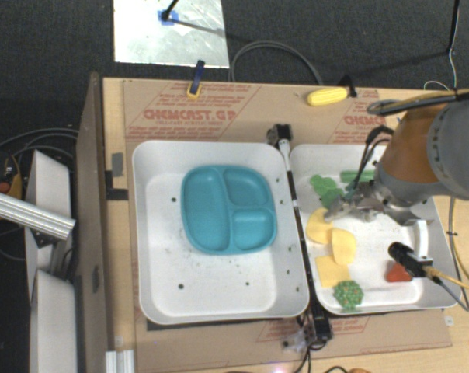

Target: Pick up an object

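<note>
one tool [351,206] hangs low over the left half of the right bin [374,274], with the arm slanting in from the right. from this angle i cannot tell how wide it stands, and nothing shows as held. just beside it on the left lie a green piece [324,185] and, below that, the top yellow piece [318,225], close to the bin's inner wall. these two look like the nearest picks. further down sit a mid yellow piece [344,246] and a low yellow piece [330,270], touching or nearly so. past them are a broccoli [348,293] by the near rim and a red piece [397,273] off to the right. the left bin [161,231] holds a teal plate [228,210], well apart.

to do this step well, i would settle on one piece, not the seam between two. the yellow ones lie flat and crowded, so a descent there may only pinch an edge or shove them aside. centre over the chosen piece, close across its narrow side and keep clear of the wall. then lift straight up and check that it comes along.
</note>
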Tool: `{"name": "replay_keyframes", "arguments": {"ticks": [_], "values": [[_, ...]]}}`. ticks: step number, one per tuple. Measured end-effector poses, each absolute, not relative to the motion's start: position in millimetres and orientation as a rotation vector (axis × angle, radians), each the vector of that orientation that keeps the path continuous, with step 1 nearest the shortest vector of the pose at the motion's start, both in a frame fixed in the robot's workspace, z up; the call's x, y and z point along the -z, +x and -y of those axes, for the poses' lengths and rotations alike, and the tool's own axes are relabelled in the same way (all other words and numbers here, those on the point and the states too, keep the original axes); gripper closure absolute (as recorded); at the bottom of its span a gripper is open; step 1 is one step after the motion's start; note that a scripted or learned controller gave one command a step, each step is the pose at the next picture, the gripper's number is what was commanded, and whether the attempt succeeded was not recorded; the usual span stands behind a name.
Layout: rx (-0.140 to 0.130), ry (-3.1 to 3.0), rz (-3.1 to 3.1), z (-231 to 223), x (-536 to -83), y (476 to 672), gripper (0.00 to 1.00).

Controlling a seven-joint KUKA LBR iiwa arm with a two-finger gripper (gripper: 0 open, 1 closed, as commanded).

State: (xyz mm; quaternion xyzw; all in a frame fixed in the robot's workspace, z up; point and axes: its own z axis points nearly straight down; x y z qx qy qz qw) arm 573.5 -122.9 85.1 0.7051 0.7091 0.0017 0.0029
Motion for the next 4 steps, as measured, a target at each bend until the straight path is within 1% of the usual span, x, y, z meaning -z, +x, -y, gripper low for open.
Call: {"name": "replay_keyframes", "arguments": {"ticks": [1, 2, 3, 4], "values": [[0.003, 2.224, -2.223, 126.4, -83.7, 516.4, 0.00], [0.000, 2.222, -2.223, 115.1, -84.0, 489.8, 0.00], [-0.004, 2.219, -2.220, 115.7, -94.8, 492.1, 1.00], [-0.010, 2.206, -2.229, 20.9, -188.7, 519.4, 1.00]]}}
